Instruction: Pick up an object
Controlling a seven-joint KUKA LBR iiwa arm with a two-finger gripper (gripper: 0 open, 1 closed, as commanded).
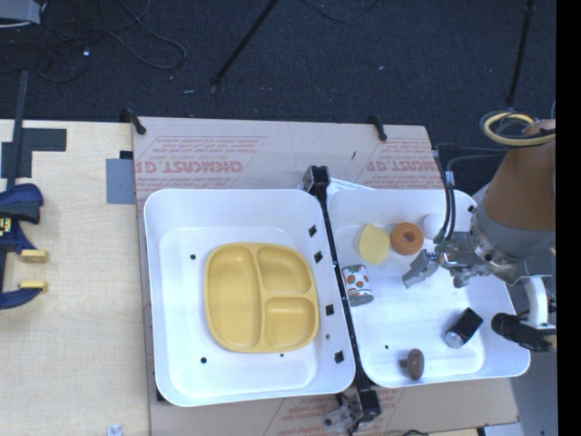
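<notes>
From above, the grey two-finger gripper (418, 271) hangs over the right shallow white bin (495, 361), fingers parted around nothing, just below the orange ring-shaped toy (406, 238) and pale yellow soft block (373, 242) lying side by side.

One fixed camera hangs high above the bench (73, 334), looking down at a slant. The two white bins (168, 243) sit low in its frame, dark floor with cables beyond them; the arm (522, 189) enters right of the bins.
</notes>
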